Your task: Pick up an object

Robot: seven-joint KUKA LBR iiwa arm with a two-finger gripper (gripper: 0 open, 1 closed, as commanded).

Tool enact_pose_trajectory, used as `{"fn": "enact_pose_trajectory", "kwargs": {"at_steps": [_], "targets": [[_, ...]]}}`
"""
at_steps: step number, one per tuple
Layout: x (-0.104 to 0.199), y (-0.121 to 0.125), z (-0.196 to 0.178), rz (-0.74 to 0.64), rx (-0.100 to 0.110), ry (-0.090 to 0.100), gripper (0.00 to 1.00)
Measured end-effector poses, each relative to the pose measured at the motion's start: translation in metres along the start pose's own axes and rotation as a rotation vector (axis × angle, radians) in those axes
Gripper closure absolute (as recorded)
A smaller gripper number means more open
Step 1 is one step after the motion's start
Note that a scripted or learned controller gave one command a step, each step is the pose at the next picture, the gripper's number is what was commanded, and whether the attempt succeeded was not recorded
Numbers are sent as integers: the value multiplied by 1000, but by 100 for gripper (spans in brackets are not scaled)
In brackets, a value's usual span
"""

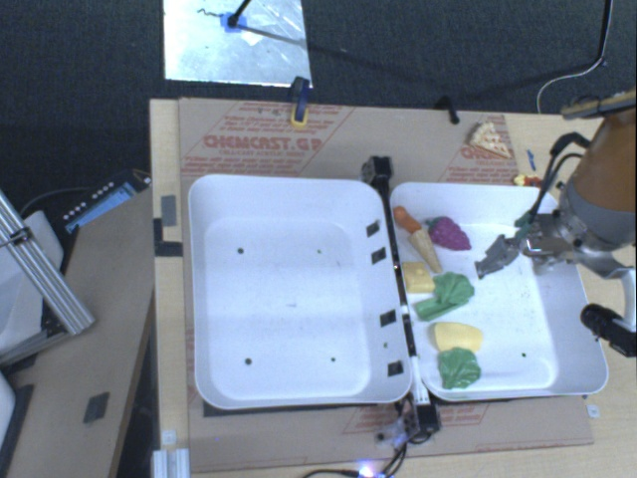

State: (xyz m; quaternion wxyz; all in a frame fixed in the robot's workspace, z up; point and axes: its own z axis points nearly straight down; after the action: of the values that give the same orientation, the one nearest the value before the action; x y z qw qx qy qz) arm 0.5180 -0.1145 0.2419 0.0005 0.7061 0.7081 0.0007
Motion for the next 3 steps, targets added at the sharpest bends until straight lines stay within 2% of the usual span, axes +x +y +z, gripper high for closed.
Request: {"fn": "enact_pose_trajectory", "kwargs": {"at_steps": [1,2,3], "targets": [[33,83,160,-6,1,1,0],[30,82,142,-1,-2,-1,100],[26,108,-123,-3,-19,-3,100]]}}
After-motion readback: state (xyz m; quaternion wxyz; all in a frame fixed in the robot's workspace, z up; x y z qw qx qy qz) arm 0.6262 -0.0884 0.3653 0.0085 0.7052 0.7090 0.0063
